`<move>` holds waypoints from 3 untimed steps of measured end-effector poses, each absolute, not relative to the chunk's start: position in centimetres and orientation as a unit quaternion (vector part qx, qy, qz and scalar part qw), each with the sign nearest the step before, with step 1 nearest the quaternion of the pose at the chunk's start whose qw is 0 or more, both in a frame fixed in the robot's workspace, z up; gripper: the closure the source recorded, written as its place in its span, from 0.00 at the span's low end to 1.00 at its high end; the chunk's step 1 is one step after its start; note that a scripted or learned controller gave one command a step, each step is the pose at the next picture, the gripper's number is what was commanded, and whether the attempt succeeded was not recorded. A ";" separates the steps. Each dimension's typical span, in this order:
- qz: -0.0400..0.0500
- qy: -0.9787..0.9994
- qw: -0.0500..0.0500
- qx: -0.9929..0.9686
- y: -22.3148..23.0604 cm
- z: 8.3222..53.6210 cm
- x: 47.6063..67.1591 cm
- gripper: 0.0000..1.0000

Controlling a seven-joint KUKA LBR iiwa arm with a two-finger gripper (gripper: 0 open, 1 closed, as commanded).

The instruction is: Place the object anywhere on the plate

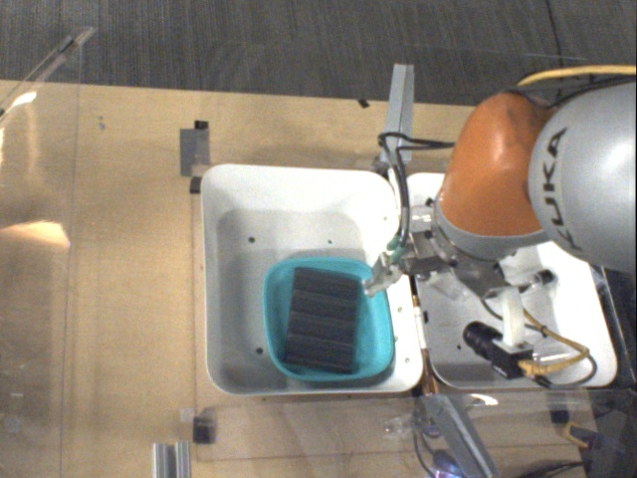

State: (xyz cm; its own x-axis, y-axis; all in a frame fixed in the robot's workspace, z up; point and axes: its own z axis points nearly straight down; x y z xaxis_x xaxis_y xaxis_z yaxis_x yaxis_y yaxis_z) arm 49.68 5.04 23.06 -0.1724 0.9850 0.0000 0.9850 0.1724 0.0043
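Observation:
A dark grey ridged block (321, 319) lies flat on the teal plate (276, 297) in the front right part of the left bin (249, 212). It covers most of the plate's middle and sits slightly tilted. My gripper (382, 271) hangs at the plate's upper right rim, just right of the block and apart from it. The grey arm with its orange band (493, 182) leans in over the wall between the two bins and hides the gripper's upper part.
The right bin (567, 371) lies mostly under the arm, with black and yellow cables (518, 352) above it. A grey metal post (400, 98) stands behind the bins. Bare wooden bench (100, 267) stretches to the left.

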 end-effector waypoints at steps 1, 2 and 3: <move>0.004 0.766 0.003 0.642 5.1 24.2 49.9 1.00; 0.002 0.814 0.001 0.581 5.5 18.4 53.0 1.00; 0.002 0.814 0.001 0.581 5.5 18.5 53.0 0.00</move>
